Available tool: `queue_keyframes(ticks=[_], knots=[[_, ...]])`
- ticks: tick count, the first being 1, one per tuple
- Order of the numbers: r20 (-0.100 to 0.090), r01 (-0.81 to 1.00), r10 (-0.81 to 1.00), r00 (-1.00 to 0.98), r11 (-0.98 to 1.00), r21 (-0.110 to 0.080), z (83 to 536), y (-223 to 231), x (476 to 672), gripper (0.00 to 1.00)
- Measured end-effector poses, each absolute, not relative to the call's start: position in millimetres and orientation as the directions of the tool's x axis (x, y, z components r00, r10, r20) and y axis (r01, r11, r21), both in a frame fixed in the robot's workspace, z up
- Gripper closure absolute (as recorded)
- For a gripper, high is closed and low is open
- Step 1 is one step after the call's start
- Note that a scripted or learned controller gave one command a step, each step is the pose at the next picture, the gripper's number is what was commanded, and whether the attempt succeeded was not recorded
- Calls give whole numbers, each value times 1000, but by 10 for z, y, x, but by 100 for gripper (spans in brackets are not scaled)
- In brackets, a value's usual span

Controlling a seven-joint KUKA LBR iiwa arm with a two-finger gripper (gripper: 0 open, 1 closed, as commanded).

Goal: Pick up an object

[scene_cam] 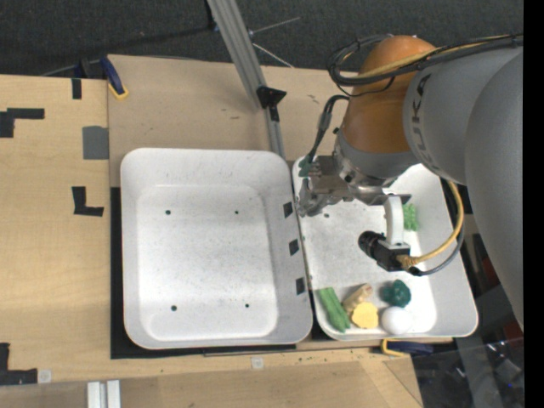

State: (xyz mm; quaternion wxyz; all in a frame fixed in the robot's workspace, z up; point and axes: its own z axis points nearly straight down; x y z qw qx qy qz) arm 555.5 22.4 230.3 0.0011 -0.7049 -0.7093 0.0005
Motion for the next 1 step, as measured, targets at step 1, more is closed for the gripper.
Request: queue_keyframes(ticks=[1], knots=[[2,1000,1000,-8,8,-1,2381,791,5620,100]])
